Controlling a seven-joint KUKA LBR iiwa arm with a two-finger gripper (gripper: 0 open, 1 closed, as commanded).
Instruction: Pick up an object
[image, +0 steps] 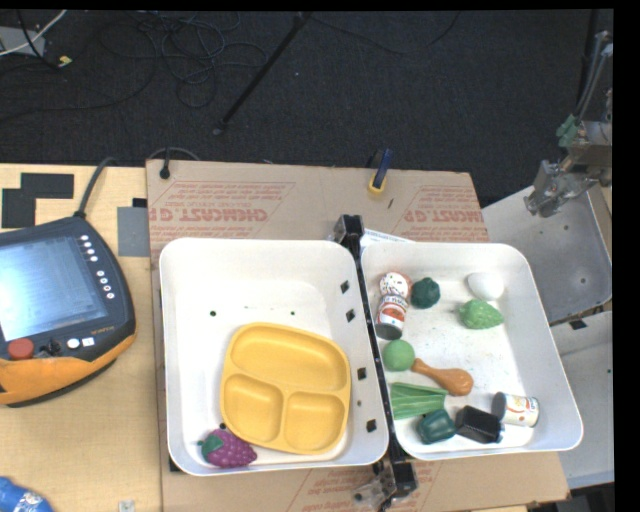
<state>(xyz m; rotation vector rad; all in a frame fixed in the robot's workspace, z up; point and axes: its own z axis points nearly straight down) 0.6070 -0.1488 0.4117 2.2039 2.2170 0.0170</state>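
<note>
**Inspector:** Two bins, side by side on a cardboard sheet (250, 205). The left bin (190, 300) and the right bin (545, 340) touch along a middle seam. A pendant (55, 300) with a screen lies on the bench, left of the sheet.

**Clerk:** Contents of the left bin?

**Inspector:** A yellow tray (285, 385) with three compartments lies toward the near side. Purple grapes (229, 449) sit at its near left corner, touching the tray's edge.

**Clerk:** And the claw?

**Inspector:** The gripper (553, 188) hangs beyond the far right corner of the right bin, outside its rim and well apart from everything in it. I cannot tell whether it is spread or pressed together. Nothing shows in it.

**Clerk:** Things available for picking?

**Inspector:** All in the right bin. A mallet (425, 368) with a green head and wooden handle lies mid-bin. A green wedge (415, 400) lies just below it. A red-and-white can (393, 303) stands by the seam. A light green lump (481, 315) sits under a white piece (486, 285). A dark green piece (426, 292) is beside the can. A black block (479, 424) lies between a teal block (436, 427) and a small tin (518, 409).
</note>
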